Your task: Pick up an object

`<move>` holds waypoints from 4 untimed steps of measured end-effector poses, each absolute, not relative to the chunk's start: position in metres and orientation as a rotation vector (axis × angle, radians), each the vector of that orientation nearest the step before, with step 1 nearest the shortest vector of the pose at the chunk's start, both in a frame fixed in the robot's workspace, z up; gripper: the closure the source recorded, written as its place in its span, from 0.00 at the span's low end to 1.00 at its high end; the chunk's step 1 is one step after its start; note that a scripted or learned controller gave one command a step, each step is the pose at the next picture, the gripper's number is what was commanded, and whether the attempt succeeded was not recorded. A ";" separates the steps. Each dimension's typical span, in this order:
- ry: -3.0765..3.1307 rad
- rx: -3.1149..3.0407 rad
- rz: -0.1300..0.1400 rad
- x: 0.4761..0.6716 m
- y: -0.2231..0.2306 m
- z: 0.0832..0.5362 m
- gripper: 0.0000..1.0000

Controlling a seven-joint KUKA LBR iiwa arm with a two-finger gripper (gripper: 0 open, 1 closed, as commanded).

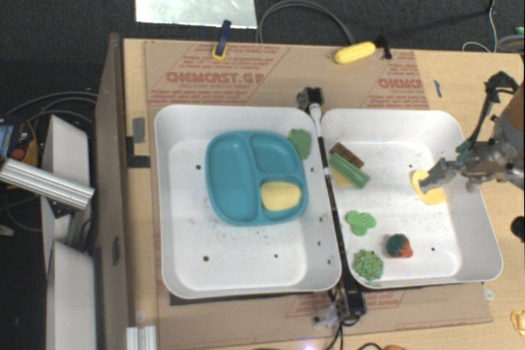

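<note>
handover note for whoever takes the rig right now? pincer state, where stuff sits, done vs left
Pincer: low in the right bin, at the yellow piece near its right side; a grasp can't be confirmed.
Right bin also holds: brown and green blocks, a small green piece, a green bumpy piece, a red-green ball.
Left bin: blue divided plate with a yellow lump in its lower right compartment; a green piece at the plate's upper right edge.
Done: approach. Left: grasp and lift.

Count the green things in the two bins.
4. One at the blue plate's upper right corner, a green bar in the right bin's upper left, a small piece below it, a bumpy one near the front edge.
</note>
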State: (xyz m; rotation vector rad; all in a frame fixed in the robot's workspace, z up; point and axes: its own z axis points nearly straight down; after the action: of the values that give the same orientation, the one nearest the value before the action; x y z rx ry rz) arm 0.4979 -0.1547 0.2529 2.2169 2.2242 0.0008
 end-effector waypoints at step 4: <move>2.210 2.211 0.010 0.539 -0.204 0.252 0.00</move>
State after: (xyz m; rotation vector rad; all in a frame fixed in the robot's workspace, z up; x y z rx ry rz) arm 0.5392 -0.2036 0.2517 2.2106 2.2100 0.0104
